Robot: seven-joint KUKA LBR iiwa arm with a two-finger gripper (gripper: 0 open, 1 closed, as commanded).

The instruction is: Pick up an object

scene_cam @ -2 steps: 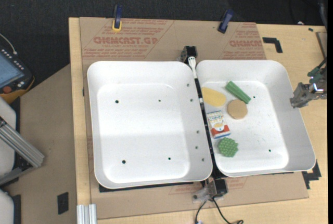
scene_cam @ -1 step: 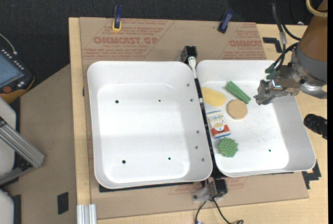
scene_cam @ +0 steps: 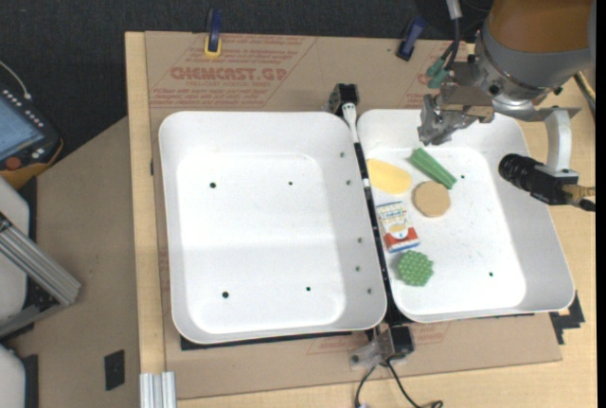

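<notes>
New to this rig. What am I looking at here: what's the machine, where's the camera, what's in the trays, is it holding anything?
One fixed camera looks down at a slant on a bench with two shallow white bins. The grey and orange robot arm reaches in from the right; its gripper hangs over the far end of the right bin, with nothing visible between its fingers. In that bin lie a yellow piece, a green stick, a tan disc, a small red and white carton and a bumpy green ball. The left bin sits beside it. The job is to pick up an object; none is lifted yet.

End effector [scene_cam: 437, 133] hovers above green block [scene_cam: 433, 167] in right bin [scene_cam: 530, 255].
</notes>
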